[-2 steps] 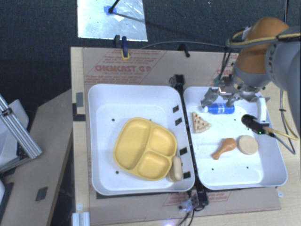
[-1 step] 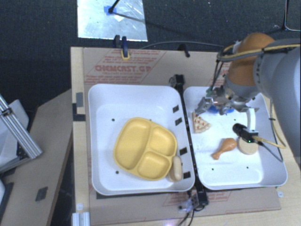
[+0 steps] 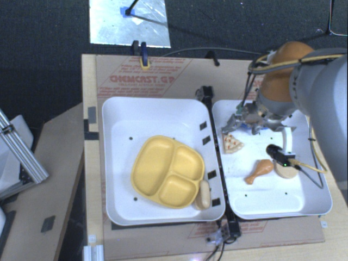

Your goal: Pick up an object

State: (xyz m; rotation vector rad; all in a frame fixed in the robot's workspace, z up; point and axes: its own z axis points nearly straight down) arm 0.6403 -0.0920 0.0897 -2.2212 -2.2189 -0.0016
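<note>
As the grey arm (image 3: 321,86) with its orange band (image 3: 288,58) reaches in from the right of the camera view, its gripper (image 3: 237,123) hangs low over the upper left corner of the right bin (image 3: 272,203). Whether the gripper is clenched or released cannot be told from this angle, and nothing can be seen held in it.

A toy pizza slice (image 3: 232,143) lies flat on the bin floor just below the gripper, close to the bin's left wall; whether the two touch cannot be told. A tan drumstick (image 3: 259,171) lies nearer the middle of the same bin, well apart from the pizza slice, its thin end pointing lower left. Just right of the drumstick sits a pale round item (image 3: 288,172), partly covered, its kind unclear.

Across the divide, the left bin (image 3: 122,121) holds a yellow divided plate (image 3: 166,170) with three compartments, set at a slant over the middle and lower right of the floor. A beige bread roll (image 3: 203,194) lies against the plate's lower right edge, beside the bin's right wall.

Both bins rest on a brown board (image 3: 147,75) printed with red lettering, held at its top edge by a blue and yellow clamp (image 3: 143,53). A silvery sheet (image 3: 129,15) lies on the dark floor beyond.
</note>
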